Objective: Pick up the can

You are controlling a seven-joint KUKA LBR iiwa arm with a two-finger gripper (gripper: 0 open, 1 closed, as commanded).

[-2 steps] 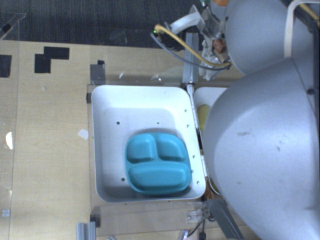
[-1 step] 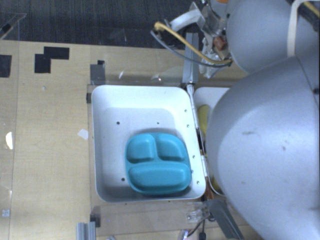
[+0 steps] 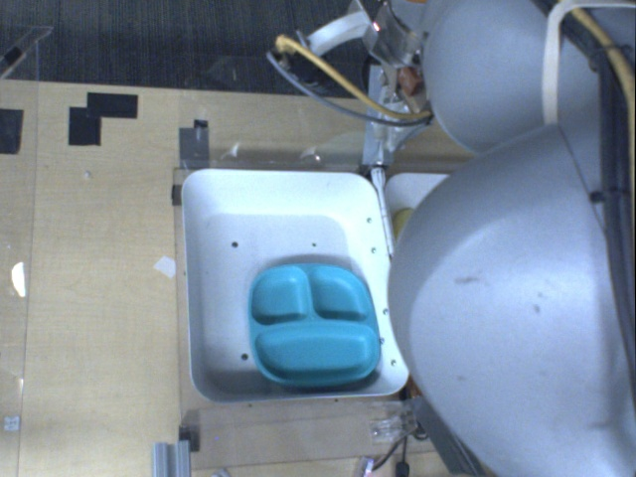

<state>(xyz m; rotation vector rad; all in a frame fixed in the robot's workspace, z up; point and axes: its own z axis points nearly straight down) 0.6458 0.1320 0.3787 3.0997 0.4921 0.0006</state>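
Probably a robotics lab, grey arm (image 3: 517, 266), white bin (image 3: 214, 217), wooden bench (image 3: 89, 296)

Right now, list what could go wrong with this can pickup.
1. The arm covers most of the right bin, so any can there is hidden from this camera; a grasp cannot be checked.
2. The yellow cable loops loose near the wrist and might snag as the arm moves.
3. The left bin holds a blue divided tray; a misaimed reach could grab or shove that instead.

smooth matt blue plastic tray (image 3: 314, 323); glossy white plastic bin (image 3: 214, 266); pale wood-look bench (image 3: 89, 296); satin grey arm (image 3: 517, 296).
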